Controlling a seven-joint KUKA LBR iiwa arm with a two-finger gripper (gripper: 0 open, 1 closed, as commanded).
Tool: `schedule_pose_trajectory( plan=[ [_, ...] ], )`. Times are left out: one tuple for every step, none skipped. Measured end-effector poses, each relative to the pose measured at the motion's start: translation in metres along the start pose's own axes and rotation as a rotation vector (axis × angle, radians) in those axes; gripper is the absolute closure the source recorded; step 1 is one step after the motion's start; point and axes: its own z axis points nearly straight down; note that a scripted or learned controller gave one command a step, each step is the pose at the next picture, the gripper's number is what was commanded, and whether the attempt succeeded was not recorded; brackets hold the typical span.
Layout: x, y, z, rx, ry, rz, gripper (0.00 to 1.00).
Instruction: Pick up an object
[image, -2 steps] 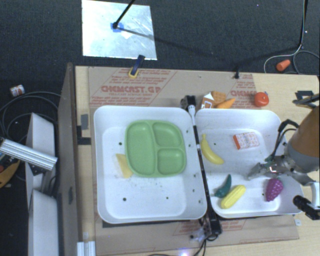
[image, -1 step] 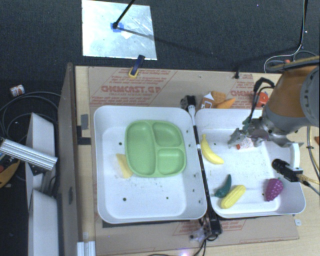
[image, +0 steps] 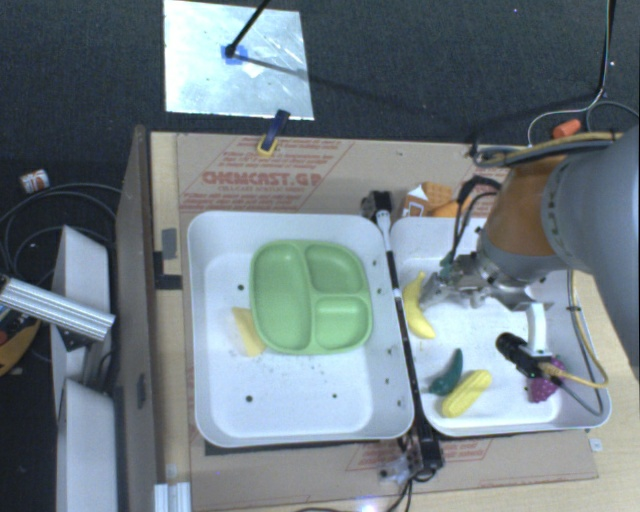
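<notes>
1. Around the green plate (image: 310, 297) on every side: the left white bin (image: 205, 330), with the plate lying flat on its floor, nearer the far wall than the near one.
2. Just left of the green plate, at its lower left corner: a pale yellow piece (image: 246, 332), lying flat on the same bin's floor. Touching the plate's rim or a hair apart; too blurred to say which.
3. Just right of the green plate, across the wall shared by the two bins: a banana (image: 415, 308), lying in the right white bin (image: 500, 425) close along that wall, one end up the view and the other down.
4. Right of the green plate, just past the banana and level with the plate's middle: the gripper (image: 445, 283), low over the right bin, tip near the banana's upper end. Impossible to tell whether open or closed, or whether in contact with the banana. Nothing seen in its hold.
5. Right of the green plate and lower in the view than its near edge: a dark green vegetable (image: 447, 372), tilted, with a yellow corn cob (image: 466, 393) just beside its lower end.
6. Farther right of the green plate, near the right bin's lower right corner: a small purple piece (image: 543, 388), apart from the corn cob.
7. Farthest right of the green plate: the grey arm (image: 585, 215) with its orange band (image: 520, 215), reaching in over the right bin's far half.
</notes>
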Motion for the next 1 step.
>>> schedule_pose_trajectory(
  plan=[
    [-0.0559,0.0862,-0.0515,-0.009,0.003,0.001,0.00]
  ],
)
